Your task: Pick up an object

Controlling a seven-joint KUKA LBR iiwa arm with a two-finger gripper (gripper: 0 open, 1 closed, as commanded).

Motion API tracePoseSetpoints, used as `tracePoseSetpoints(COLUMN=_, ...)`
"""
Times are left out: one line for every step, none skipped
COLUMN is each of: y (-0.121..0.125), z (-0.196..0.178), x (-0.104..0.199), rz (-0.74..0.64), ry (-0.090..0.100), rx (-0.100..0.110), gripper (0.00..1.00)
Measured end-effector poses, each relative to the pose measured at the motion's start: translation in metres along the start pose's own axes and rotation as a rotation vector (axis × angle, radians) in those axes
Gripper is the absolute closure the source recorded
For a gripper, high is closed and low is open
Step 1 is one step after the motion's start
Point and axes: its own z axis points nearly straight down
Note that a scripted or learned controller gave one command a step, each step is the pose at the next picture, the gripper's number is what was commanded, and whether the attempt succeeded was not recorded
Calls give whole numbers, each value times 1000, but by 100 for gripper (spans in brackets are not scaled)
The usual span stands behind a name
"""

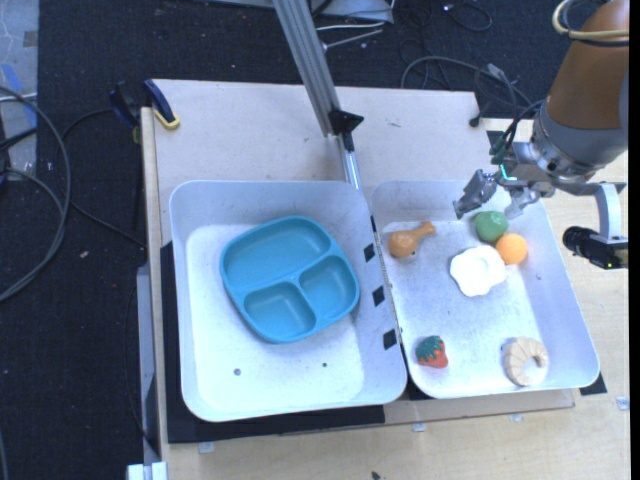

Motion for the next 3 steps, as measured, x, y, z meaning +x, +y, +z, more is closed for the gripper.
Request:
tracePoseSetpoints(y=0, z=-1, x=0, rz=0, ry=0, rx=-2, gripper=0)
tracePoseSetpoints(y=0, z=42, x=0, rz=1, ry=0, rx=2, gripper=0)
tracePoseSetpoints(y=-8, z=104, x=3, rz=1, ry=1, rx=4, gripper=0)
